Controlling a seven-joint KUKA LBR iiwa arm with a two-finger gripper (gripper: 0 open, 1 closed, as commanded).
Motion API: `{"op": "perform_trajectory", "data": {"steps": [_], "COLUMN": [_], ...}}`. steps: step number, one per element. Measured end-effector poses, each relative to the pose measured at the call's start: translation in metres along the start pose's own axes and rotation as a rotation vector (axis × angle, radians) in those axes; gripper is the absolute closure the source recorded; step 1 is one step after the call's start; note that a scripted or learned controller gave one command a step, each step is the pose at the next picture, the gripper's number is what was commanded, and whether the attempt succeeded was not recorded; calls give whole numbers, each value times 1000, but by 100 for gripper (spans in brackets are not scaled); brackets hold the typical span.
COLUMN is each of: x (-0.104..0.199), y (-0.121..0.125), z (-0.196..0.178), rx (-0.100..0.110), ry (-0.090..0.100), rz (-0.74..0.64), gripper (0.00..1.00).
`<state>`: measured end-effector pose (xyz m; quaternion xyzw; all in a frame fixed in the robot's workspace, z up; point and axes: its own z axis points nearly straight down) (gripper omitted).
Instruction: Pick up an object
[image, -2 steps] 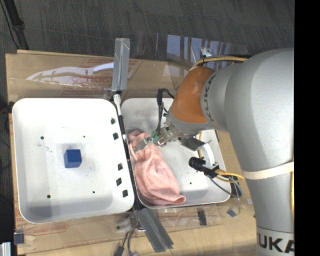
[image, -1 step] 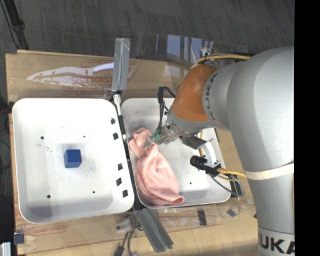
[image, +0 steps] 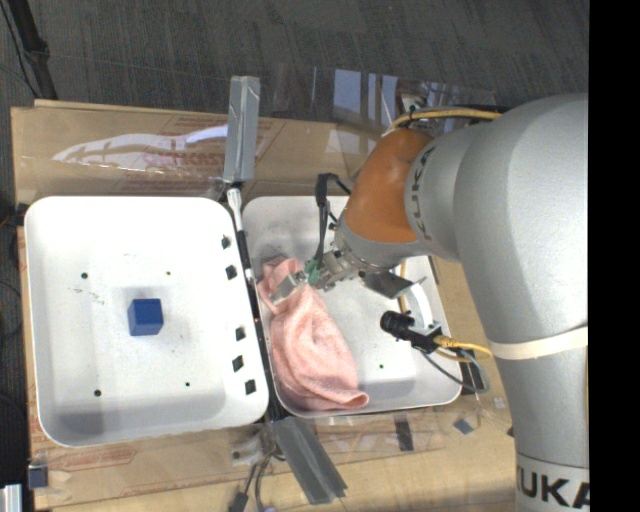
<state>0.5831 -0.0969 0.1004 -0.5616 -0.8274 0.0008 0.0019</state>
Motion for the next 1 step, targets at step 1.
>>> {"op": "perform_trajectory", "data": {"steps": [1], "x": [-7], "y": [1], "z": [8], "rx": [-4], "ry": [-3], "rz": [112], "gripper": [0]}}
